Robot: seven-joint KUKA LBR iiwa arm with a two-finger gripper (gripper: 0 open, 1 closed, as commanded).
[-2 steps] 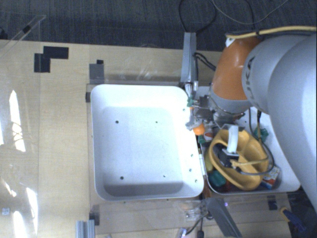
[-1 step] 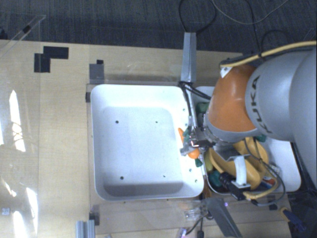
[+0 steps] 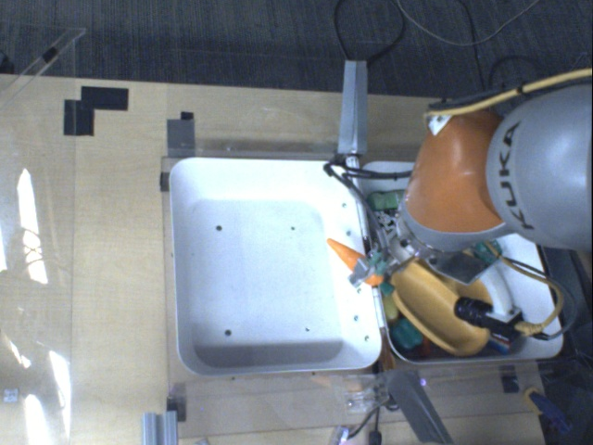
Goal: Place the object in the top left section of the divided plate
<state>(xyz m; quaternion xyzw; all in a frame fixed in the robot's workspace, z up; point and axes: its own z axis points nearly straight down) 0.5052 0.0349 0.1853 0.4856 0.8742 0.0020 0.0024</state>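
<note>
Left bin (image 3: 259, 286) has a carrot (image 3: 345, 250) near its right wall

Two shallow white bins side by side on pale wood surface (image 3: 93, 295). Left bin (image 3: 182, 267) with bare floor over most of it, small dark dots near the corners. Orange carrot-shaped piece (image 3: 345, 250) at left bin's right edge, pointed end aimed up-left into the bin, thick end right at the gripper (image 3: 375, 269); held or not, unclear. Grey arm (image 3: 533, 170) in from the right, orange band (image 3: 449, 179) above the wrist, covering most of right bin (image 3: 389, 169). In right bin: yellow rounded thing (image 3: 426, 306) just beside the gripper, green thing (image 3: 384, 199) near the top-left corner, small coloured bits below, too hidden to name.
</note>
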